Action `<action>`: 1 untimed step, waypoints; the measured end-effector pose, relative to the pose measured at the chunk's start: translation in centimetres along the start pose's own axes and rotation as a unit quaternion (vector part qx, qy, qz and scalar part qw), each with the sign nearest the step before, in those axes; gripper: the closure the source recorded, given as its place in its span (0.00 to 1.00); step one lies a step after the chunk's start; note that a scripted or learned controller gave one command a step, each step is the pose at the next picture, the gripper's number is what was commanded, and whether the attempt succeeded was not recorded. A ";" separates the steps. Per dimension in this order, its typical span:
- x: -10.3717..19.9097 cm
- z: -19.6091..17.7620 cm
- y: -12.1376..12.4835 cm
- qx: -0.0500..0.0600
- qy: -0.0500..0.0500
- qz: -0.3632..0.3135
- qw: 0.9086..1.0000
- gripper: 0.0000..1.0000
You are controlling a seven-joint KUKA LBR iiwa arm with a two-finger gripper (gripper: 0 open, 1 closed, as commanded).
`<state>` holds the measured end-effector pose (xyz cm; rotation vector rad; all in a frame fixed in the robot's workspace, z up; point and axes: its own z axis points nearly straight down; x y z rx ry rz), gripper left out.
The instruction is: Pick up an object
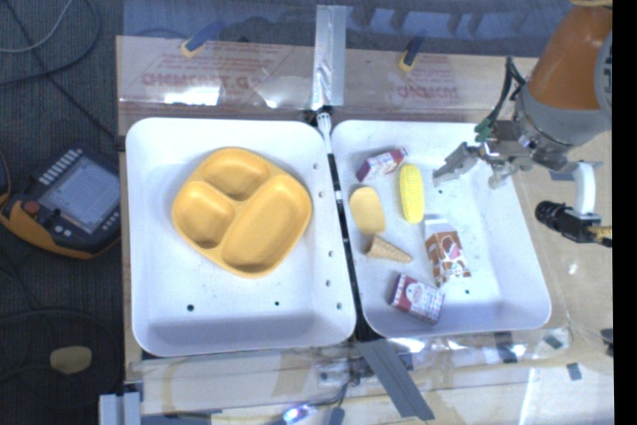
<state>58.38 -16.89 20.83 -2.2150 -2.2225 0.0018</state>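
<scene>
The right bin (532, 299) contains five objects grouped in its left and centre portion: a yellow corn cob (410, 192) lying lengthwise, a small dark red packet (381, 163) just beside it toward the upper left, a yellow ice-cream cone toy (372, 224) below the packet with its cone tip pointing toward the lower right, a brown and white carton (446, 252) to the right of the cone, and a red box (416, 299) nearest the bin's front wall. None of these objects is in contact with the gripper (476, 166). The gripper is positioned above the upper right part of the right bin, with its two fingers spread wide and nothing between them. The left bin (149, 314) holds a yellow three-compartment plate (241, 210) lying flat.
</scene>
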 end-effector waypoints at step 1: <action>3.5 11.6 -1.7 -0.002 -0.001 0.015 1.000 0.00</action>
